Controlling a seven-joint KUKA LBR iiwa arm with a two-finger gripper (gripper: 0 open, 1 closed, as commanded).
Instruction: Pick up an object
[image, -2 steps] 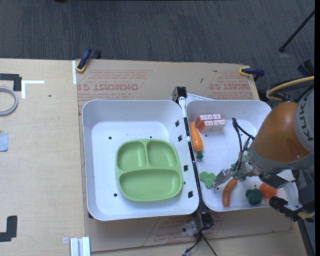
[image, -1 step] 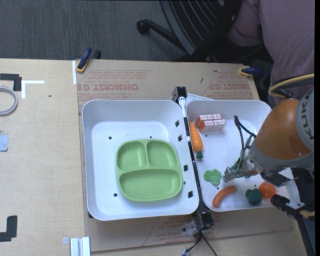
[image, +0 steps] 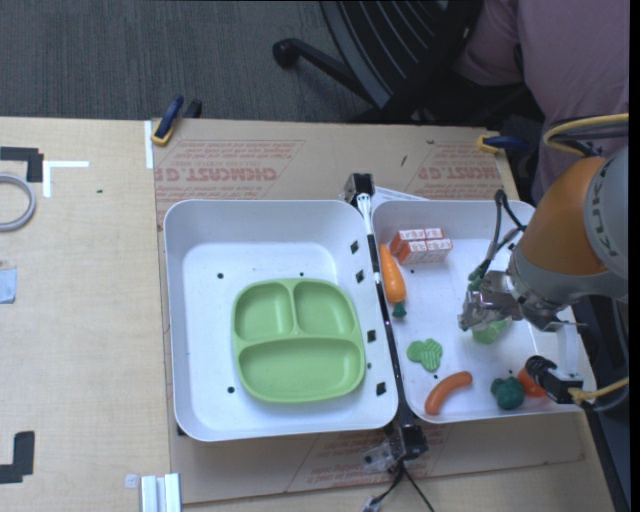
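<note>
Under the claw (image: 487, 312), pale green object (image: 492, 330), right bin (image: 452, 210)

Smooth glossy white plastic bins (image: 190, 330) sit on matt brown cardboard (image: 230, 165) over a pale wood-look tabletop (image: 80, 330); the green plate (image: 297, 340) looks matt plastic.

green plate (image: 298, 340), white bins (image: 190, 300) (orange carrot (image: 392, 276))

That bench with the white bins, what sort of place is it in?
Probably a robotics lab or test workroom. A robot arm reaches over two white bins holding toy food, such as a carrot and a sausage, and an office chair stands behind the bench.
</note>
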